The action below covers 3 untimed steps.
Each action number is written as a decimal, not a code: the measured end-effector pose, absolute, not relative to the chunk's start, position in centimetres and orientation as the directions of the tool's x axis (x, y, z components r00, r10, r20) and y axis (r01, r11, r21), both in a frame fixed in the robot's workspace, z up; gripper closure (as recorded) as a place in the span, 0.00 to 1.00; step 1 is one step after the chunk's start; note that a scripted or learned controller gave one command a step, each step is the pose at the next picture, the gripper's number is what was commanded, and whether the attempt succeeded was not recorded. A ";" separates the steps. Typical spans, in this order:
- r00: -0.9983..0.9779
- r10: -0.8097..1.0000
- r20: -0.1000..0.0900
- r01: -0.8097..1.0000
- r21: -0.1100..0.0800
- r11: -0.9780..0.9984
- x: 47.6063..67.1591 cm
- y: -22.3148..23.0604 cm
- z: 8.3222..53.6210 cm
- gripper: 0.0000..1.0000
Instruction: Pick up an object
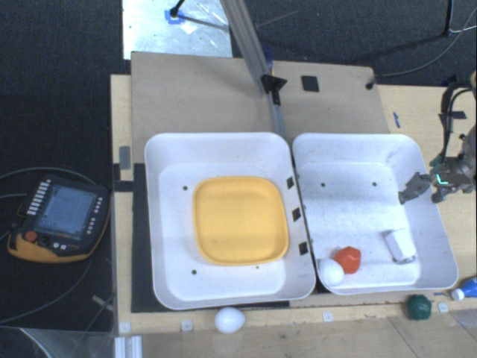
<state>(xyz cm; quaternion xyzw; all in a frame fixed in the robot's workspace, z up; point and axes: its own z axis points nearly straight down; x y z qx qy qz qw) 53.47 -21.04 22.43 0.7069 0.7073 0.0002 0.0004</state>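
Observation:
The right bin [350, 155] holds three small things near its front edge: a red object [348, 259], a white ball [331, 272] touching the red object's left side, and a white block [399, 245] lying towards the right wall. My gripper [426, 192] hangs over the bin's right rim, above and behind the white block. It is open, with nothing between its dark fingers. In the left bin [168, 200] a square yellow plate [241, 219] lies flat in the middle.
A white egg-shaped object [229, 319] lies on the bench in front of the left bin. A green ball [419, 306] and a blue item [466, 291] sit off the right bin's front corner. A teach pendant [57, 222] rests far left.

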 end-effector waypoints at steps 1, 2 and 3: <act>-0.001 1.000 0.000 1.000 0.001 0.001 53.5 -21.0 22.4 0.00; 0.000 1.000 0.000 1.000 -0.002 0.000 54.3 -21.6 17.2 0.00; 0.000 1.000 0.001 1.000 -0.004 0.000 53.5 -21.2 11.3 0.00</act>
